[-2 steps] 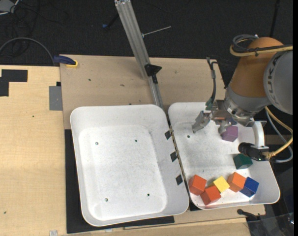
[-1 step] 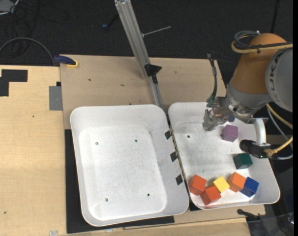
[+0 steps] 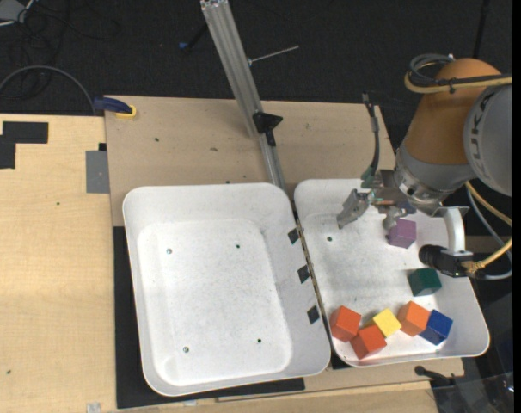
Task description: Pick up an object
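Grey gripper (image 3: pixel 357 206) hangs over the upper part of the right bin (image 3: pixel 355 252); how far it is open cannot be told, nothing seen in its grasp. Purple block (image 3: pixel 401 232) lies just right of it, green block (image 3: pixel 425 280) nearer the bin's right wall. Orange, red, yellow and blue blocks (image 3: pixel 388 325) cluster along the near edge.

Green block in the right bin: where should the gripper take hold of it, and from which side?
Probably straight from above, closing on two opposite flat side faces of the green block. It sits apart from the purple block and the orange block, though close to the right bin's right wall, so closing along that wall looks safer.
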Controlling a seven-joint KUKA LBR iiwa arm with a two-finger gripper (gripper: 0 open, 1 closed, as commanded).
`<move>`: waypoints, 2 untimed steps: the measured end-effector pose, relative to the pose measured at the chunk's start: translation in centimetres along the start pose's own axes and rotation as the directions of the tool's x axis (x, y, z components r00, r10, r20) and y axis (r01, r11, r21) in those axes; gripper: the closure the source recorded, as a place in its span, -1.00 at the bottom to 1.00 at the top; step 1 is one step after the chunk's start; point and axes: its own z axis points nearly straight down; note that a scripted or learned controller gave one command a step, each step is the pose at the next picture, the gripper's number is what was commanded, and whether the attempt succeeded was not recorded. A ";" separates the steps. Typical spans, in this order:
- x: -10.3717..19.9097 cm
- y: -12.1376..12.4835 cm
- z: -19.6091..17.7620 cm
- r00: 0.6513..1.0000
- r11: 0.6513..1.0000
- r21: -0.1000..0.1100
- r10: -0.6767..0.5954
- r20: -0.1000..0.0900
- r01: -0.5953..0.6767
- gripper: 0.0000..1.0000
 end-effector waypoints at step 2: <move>0.0 0.0 0.0 1.000 1.000 0.000 0.001 0.000 -0.001 -1.00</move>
